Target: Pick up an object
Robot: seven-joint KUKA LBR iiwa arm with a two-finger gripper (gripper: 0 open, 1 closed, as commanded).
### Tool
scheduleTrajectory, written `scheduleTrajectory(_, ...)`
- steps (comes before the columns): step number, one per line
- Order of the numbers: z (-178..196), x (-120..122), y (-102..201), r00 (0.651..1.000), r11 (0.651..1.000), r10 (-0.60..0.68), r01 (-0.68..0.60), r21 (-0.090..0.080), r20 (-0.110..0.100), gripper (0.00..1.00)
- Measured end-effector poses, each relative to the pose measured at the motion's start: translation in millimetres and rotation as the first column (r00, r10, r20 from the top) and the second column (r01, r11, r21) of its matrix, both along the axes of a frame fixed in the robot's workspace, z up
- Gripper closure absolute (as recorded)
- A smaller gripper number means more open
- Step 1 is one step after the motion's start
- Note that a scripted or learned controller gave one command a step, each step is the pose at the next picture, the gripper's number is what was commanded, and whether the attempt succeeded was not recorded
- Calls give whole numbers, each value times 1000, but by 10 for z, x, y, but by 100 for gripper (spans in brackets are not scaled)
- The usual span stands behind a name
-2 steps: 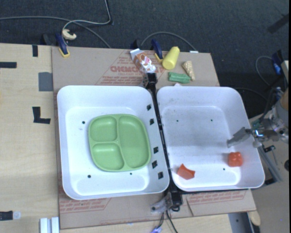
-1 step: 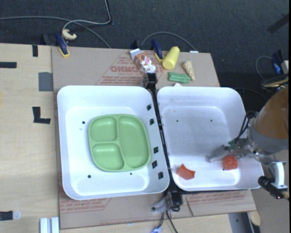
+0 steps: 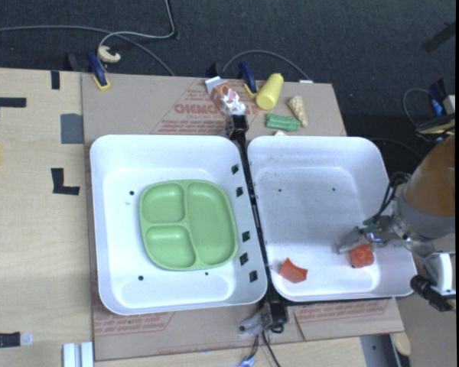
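Note:
Two small red objects lie in the right bin. One red piece rests near the bin's front wall, left of centre. The other red piece sits at the front right, directly under the tip of my gripper. The gripper reaches in low from the right, below the grey wrist and orange band. It touches or nearly touches that red piece, and I cannot make out whether it grips it.
The left bin holds a green divided plate. Behind the bins, on the cardboard, lie a yellow object, a green one, a tan one and a small packet. Cables run along the back.

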State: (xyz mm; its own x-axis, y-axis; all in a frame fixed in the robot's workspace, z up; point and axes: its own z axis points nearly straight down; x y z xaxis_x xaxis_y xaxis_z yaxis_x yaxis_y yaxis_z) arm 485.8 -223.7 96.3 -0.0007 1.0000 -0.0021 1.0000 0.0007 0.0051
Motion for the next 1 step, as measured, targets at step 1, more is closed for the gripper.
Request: scheduleTrajectory(1, -105, 670, 533, 1000, 1000, 2, -2, 1, 1, 100)
